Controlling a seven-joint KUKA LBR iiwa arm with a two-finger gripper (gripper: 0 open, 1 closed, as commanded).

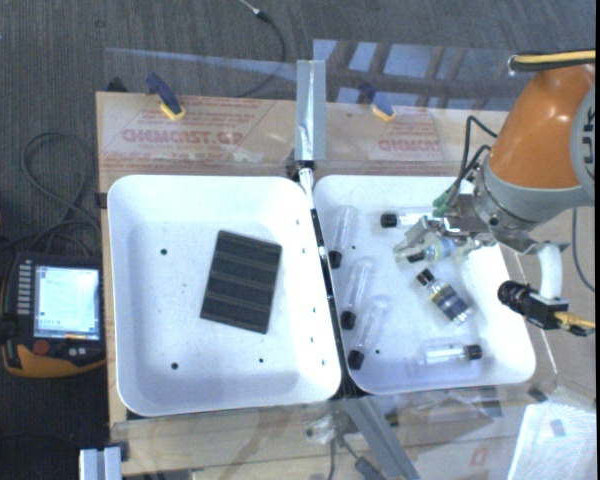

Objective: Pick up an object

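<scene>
The arm (540,138) enters from the right side of the view, its orange band above the wrist, and holds the tool (427,240) low over the upper middle of the right bin (515,363). Whether the tool is spread or pressed together cannot be determined at this resolution, and no object is visibly held by it.

All positions below are given relative to the right bin.

- A dark-labelled vial (445,296) lies on the bin floor right of centre, tilted diagonally, just below the tool and apart from it.
- A clear tube with a black cap (450,352) lies near the lower right corner, roughly horizontal.
- Three clear tubes lie toward the left wall: one (338,236) near the upper left, one (358,286) at mid-left, one (370,330) at lower left (each shows a black cap at its lower end).
- A small black-capped piece (389,220) lies near the upper edge, left of the tool.

The left bin (130,368) adjoins the right bin along its left wall and contains a dark ribbed rectangular block (241,281), lying flat near its centre, slightly rotated.

Both bins rest on the table (210,138). A handheld pendant with a lit screen (55,313) lies on the floor well to the left of the bins.
</scene>
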